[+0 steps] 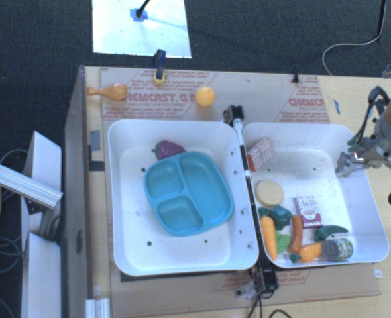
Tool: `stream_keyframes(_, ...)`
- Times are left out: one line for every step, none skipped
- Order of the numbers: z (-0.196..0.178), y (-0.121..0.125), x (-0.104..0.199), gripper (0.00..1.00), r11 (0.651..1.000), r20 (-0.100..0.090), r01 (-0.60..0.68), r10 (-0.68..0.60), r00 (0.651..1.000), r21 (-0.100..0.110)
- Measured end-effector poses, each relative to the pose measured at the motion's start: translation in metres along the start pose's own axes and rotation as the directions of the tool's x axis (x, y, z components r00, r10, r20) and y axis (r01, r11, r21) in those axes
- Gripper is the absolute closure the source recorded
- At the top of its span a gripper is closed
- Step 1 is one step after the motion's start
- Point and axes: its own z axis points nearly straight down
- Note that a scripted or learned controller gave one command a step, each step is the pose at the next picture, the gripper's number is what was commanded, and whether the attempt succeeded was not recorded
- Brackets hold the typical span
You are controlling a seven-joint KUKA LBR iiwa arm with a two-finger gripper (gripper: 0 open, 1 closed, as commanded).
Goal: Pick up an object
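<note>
Camera view: looking down on both bins, grey arm with the orange band coming in from the right.
Claw: the two-finger gripper (350, 161) sits over the right rim of the right-hand shallow white plastic bin (315, 158). Honestly can't tell if it's released or clenched from here, and nothing shows between its tips.
Targets: everything pickable in that bin lies left of and below the claw, bunched along the bottom edge.
Easiest pick: the small red-and-white carton (307, 211), lying flat with some bare floor around it.
Also decent: the pale round flat disc (270, 193), further left, though it's thin, so a pinch might slide off.
Trickier: the orange plastic carrot (268, 236) and the green-labelled little can (339, 248) sit in the crowded pile, touching neighbours.
Tip: I'd come straight down over the carton, straddle its short side, and stay off the bin wall.
Other bin: the blue compartment tray (187, 192) is far left of the claw, too wide to bother with.
</note>
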Motion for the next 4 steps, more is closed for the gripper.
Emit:
stream_keyframes(-0.012, -0.003, 0.0, 1.0, 1.0, 0.0, 0.0, 0.0, 1.0, -0.002)
stream_keyframes(-0.045, 0.075, 0.0, 1.0, 1.0, 0.001, 0.003, -0.003, 1.0, -0.005)
stream_keyframes(-0.037, 0.059, 0.0, 1.0, 1.0, 0.001, 0.0, 0.0, 1.0, -0.002)
stream_keyframes(0.0, 0.07, 0.0, 1.0, 1.0, 0.001, 0.002, -0.002, 1.0, -0.001)
